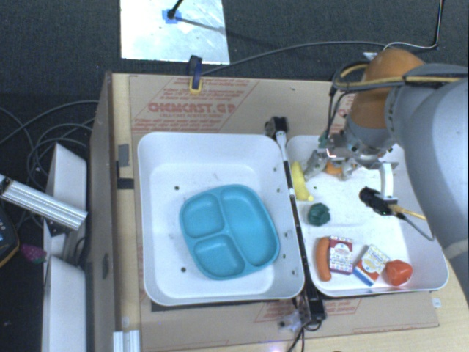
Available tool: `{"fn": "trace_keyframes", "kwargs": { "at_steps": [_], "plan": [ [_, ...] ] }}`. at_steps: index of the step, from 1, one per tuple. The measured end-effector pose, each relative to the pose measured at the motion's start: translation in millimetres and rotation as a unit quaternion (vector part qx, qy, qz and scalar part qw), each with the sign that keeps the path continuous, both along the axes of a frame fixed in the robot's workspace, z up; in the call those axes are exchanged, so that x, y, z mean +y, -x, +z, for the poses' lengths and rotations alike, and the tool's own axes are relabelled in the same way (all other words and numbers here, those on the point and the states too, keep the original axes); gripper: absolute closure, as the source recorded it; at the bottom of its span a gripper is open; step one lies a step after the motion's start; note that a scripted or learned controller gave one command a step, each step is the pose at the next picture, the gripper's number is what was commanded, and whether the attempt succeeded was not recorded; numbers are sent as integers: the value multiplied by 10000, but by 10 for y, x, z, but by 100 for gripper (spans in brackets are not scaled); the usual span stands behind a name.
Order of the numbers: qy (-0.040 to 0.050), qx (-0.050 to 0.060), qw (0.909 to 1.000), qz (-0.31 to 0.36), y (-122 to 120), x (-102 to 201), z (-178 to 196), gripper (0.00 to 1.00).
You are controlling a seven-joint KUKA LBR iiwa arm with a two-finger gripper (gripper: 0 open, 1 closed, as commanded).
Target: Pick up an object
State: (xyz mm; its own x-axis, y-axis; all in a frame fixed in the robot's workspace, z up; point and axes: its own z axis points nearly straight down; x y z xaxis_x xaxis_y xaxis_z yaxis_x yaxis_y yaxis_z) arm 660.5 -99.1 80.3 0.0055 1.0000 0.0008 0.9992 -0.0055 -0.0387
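My gripper is low over the far end of the right bin, open, its two grey fingers spread. A small orange thing lies on the bin floor between the fingers, with gaps on both sides. A yellow banana-shaped piece lies along the bin's left wall, just left of the gripper. Nearer the front sit a dark green lump, an orange sausage-shaped piece, a red and white packet, a small blue and white box and a red-orange ball.
The left bin holds a blue divided plate. A black divider rail runs between the bins. The arm's grey body covers the right bin's far right side.
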Motion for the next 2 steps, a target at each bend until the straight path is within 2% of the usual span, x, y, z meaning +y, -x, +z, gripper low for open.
{"fn": "trace_keyframes", "kwargs": {
  "at_steps": [2],
  "plan": [
    [-53, 9, 10000, 2, -3, -58, -9, 0]
  ]
}}
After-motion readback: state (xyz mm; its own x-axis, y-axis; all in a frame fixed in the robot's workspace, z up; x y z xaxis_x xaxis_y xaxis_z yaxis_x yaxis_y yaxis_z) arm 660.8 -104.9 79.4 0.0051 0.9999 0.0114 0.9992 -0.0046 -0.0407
